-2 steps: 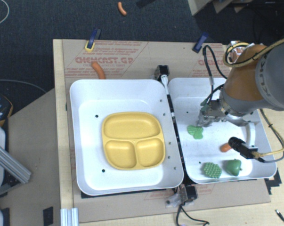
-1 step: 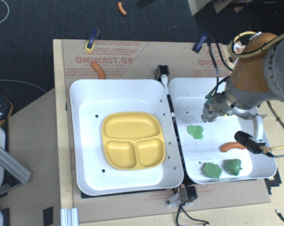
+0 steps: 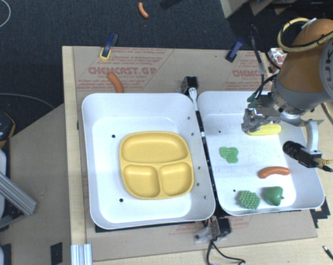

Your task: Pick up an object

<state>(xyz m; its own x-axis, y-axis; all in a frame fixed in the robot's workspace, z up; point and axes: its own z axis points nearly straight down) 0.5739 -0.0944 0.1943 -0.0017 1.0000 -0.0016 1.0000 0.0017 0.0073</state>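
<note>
My gripper (image 3: pixel 257 123) is low in the right bin (image 3: pixel 221 106), at its far right part, right over a yellow corn cob (image 3: pixel 267 130). The cob lies on the bin floor, partly hidden under the gripper. Nearer the front lie a small green leafy piece (image 3: pixel 229 154), an orange sausage (image 3: pixel 273 172), a green bumpy vegetable (image 3: pixel 248 199) and a green pepper (image 3: pixel 273 195).
The left bin (image 3: pixel 100 120) holds a yellow divided plate (image 3: pixel 156 164). An orange sausage (image 3: pixel 116 82) lies on the cardboard behind the left bin, and another one (image 3: pixel 143 9) on the dark floor beyond. Clamps sit along the bench's back edge.
</note>
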